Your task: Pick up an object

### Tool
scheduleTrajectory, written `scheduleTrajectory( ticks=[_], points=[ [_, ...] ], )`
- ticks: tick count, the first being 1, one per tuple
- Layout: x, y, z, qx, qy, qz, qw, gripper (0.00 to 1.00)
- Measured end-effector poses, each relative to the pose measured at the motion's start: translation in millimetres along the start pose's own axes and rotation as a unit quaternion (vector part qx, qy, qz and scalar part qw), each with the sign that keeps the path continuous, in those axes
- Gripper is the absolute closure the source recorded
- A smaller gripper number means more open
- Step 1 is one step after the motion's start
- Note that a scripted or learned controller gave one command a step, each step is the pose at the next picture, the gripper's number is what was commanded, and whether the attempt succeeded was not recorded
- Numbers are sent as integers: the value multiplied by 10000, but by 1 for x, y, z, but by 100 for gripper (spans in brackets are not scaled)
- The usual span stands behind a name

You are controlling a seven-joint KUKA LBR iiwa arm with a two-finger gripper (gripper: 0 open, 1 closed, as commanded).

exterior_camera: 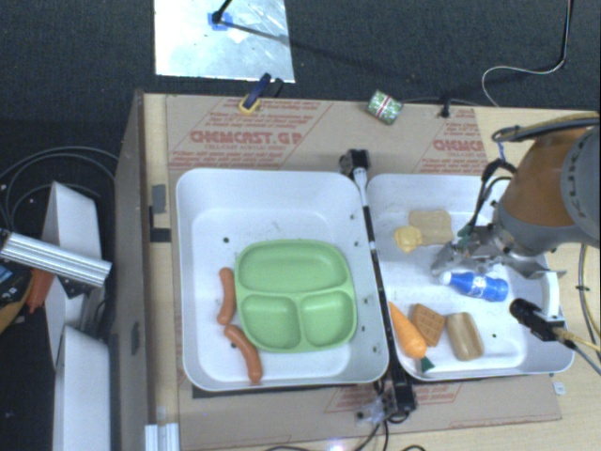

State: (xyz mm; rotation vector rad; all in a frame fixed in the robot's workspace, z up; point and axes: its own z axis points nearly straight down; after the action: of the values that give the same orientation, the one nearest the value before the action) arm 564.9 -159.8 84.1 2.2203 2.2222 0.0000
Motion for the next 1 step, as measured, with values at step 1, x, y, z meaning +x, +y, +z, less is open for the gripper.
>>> scheduleTrajectory(
  ticks=[1],
  points=[
    [-10, -27, 0, -2, 1, 2, 10000, 0]
  ],
)
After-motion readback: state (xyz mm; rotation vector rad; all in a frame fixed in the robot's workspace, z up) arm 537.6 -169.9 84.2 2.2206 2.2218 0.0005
